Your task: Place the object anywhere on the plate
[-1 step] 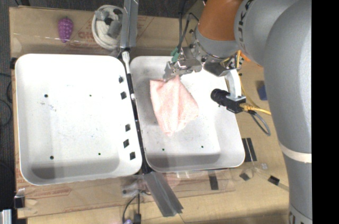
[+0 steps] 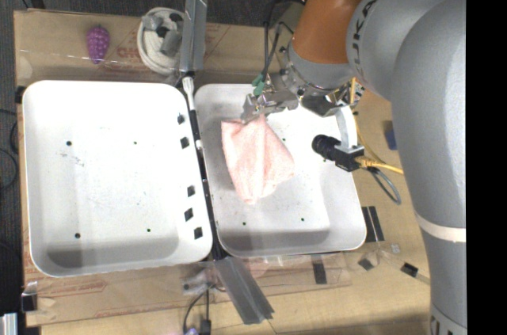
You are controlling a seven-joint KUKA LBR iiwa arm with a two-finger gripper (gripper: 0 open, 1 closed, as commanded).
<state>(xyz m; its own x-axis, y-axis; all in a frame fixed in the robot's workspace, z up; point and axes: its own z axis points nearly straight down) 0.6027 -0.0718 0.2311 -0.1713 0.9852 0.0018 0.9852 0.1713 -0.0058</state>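
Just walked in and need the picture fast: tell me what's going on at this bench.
A grey KUKA arm reaches in from the right over the right bin. Its end effector sits at the top edge of a pink cloth, which hangs or lies in that bin. The left bin sits alongside. A purple object lies on the bench beyond.

Two bins side by side on my bench.
I see the cloth in the right bin, the gripper at its far edge; the left bin sits beside it, a cable coil behind that.
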